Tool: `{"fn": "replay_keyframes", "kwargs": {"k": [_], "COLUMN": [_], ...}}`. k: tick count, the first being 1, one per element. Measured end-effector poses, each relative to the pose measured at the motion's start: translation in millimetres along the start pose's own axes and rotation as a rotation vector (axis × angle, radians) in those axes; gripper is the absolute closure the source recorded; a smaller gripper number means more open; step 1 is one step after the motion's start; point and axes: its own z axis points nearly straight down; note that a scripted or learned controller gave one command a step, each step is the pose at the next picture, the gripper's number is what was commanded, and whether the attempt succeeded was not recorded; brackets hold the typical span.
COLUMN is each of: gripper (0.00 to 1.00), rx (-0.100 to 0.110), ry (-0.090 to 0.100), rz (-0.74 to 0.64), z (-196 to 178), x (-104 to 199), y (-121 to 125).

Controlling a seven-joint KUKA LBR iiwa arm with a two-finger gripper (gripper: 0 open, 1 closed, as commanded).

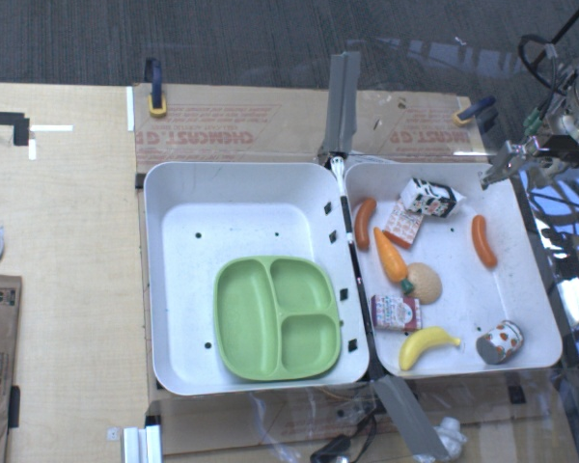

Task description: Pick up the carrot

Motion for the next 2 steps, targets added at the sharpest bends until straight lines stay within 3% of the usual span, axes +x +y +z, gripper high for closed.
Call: {"fn": "replay_keyframes", "kwargs": {"k": [1, 2], "gripper": [0.00, 0.00], "rx": [0.000, 0.001], "ry": [0.000, 0.001], "rz": [-0.123, -0.187], "z": [54.1, 173.1], "x": [59.0, 101.0], "y": [-37.7, -51.2]}}
